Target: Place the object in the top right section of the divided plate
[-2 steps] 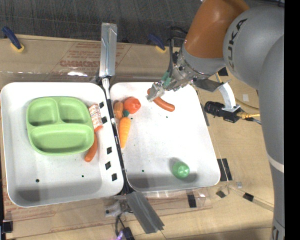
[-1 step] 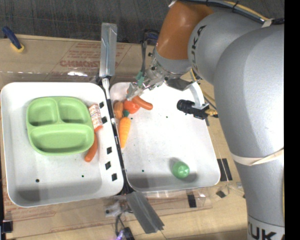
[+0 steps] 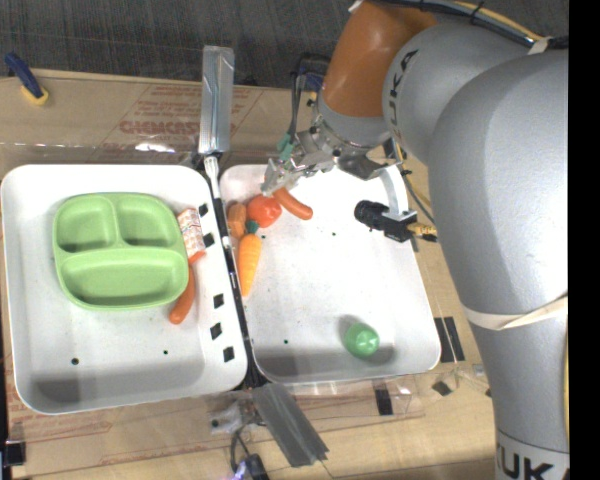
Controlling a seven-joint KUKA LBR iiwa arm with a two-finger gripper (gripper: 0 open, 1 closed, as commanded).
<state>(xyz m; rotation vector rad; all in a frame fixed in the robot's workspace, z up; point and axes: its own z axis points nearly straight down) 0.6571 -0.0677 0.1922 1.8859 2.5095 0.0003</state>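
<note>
Apparently the claw [image 3: 283, 173] hovers over the toy sausage [image 3: 294, 204] in the right bin [image 3: 400, 298]; I cannot tell its state. Light, stiff, slippery: pinch the sausage mid-length for the divided plate [image 3: 120, 250].

Divided plate [image 3: 120, 251] matt green plastic; bins [image 3: 40, 368] smooth white plastic; bench [image 3: 100, 108] probably cardboard.
</note>
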